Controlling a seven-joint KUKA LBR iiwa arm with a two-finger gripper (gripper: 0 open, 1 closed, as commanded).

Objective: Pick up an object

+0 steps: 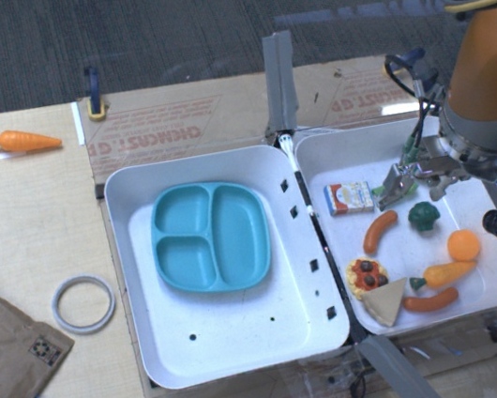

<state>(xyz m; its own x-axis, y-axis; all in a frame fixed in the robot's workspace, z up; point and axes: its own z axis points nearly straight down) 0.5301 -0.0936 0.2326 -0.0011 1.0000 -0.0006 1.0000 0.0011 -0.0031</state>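
- Wedge of cheese (387, 302) lies nearest, loose among toy foods for picking.
- Gripper (402, 183) hovers beside the sausage (380, 230); claw state cannot be told, possibly empty.

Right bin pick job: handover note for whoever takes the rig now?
Gripper: low in the right bin, between the small carton and the green broccoli; nothing visibly held.
In the bin: two sausages, orange, carrot, pizza slice.
Left bin: blue divided plate.
Done: no pick yet.
Left: grasp and lift one object.
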